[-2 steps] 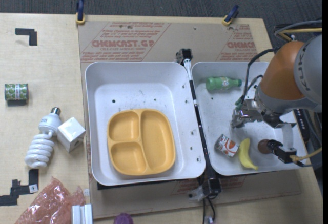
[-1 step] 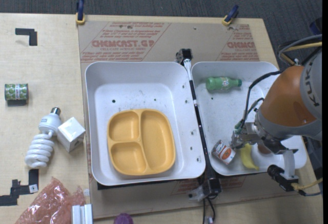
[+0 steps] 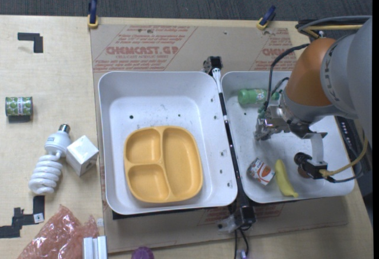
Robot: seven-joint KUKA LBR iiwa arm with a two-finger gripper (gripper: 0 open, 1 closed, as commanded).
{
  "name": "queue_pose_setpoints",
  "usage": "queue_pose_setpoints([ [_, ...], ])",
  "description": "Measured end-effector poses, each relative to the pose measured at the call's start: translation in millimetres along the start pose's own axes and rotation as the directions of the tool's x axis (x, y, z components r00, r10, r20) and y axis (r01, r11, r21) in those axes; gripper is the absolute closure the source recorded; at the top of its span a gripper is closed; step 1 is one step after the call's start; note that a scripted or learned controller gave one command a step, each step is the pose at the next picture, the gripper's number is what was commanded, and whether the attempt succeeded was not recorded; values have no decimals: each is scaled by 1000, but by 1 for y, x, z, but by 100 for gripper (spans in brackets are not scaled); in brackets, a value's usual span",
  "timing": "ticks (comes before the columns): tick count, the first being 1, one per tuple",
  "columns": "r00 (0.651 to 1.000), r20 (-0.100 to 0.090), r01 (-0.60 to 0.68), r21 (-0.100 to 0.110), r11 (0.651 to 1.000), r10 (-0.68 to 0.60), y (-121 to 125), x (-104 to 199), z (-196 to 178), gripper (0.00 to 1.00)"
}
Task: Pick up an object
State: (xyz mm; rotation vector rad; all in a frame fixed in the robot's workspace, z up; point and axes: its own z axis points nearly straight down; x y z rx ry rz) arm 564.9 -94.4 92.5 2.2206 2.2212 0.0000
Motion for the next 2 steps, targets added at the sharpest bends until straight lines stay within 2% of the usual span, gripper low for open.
queue_pose_setpoints([
  [1,1000,0,-2,1,1000,2,-34,-20,0,0],
  [2,1000,1,2,0,1000,-2,65,-13,0,0],
])
